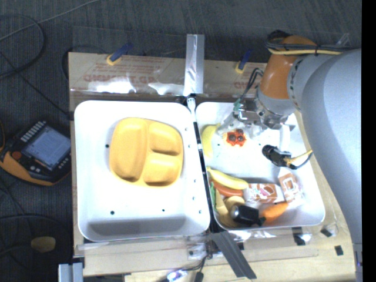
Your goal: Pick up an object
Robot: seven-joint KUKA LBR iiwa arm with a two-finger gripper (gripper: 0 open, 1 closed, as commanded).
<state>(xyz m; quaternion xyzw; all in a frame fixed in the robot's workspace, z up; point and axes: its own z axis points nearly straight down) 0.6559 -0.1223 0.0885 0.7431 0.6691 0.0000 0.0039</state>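
The bench (135, 69) (brown board, taped plastic) bears two white bins: left (88, 216), right (311, 210), touching.

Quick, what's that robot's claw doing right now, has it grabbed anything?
End effector: at the far end of the right bin, above its floor; open or closed cannot be told, and nothing is seen held.

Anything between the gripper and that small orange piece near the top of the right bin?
Nothing visible does. The gripper sits at the right bin's upper end, just above and right of the small orange piece, with bare white floor between them. The banana and packets lie lower, clear of that path.
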